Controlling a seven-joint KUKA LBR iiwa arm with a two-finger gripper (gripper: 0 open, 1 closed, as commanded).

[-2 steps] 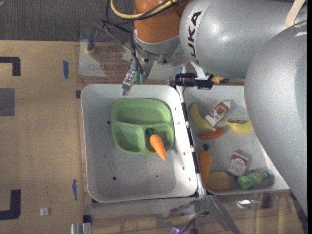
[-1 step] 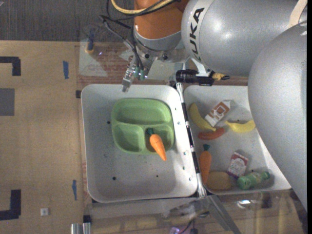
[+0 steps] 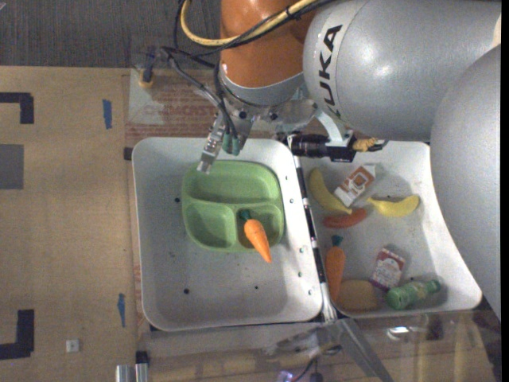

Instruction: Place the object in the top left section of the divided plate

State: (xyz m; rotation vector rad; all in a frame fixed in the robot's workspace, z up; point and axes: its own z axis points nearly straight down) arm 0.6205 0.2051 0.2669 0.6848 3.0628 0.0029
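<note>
A green divided plate lies in the left white bin. An orange toy carrot with a green top rests in the plate's lower right section, its tip poking over the rim toward the bin floor. My gripper hangs just above the plate's upper left edge, below the arm's orange band. Nothing shows in it. The arm hides the far edge of both bins.
The right bin holds two yellow bananas, a red and white carton, a red chili, a second carrot, a small red box, a green bottle and a yellow lump.
</note>
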